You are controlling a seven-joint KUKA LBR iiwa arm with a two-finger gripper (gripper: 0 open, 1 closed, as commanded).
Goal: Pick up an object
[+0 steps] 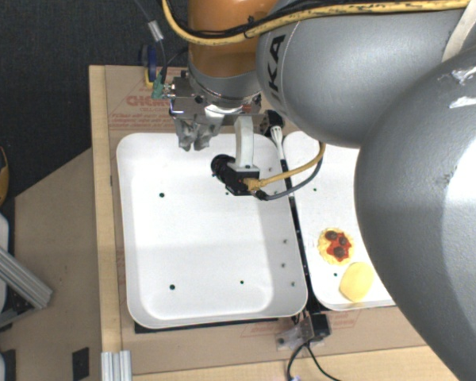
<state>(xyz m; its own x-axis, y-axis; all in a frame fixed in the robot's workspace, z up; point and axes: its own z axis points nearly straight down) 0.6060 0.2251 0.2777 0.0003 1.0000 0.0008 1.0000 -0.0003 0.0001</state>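
Observation:
My gripper (193, 140) hangs over the far left corner of the left white bin (198, 292). Its two grey fingers point down, pressed close together with nothing between them. In the right bin (321, 292), near its front left corner, lie a pale yellow rounded object (356, 282) and a small yellow piece with red and black spots (335, 245). Both are well away from the gripper, to its right and nearer the front. The big grey arm hides most of the right bin.
A white bracket with a black part and yellow cable (239, 171) hangs from the wrist over the left bin's back. Brown board (107, 213) frames the bins. A small black connector (317, 325) sits at the front edge.

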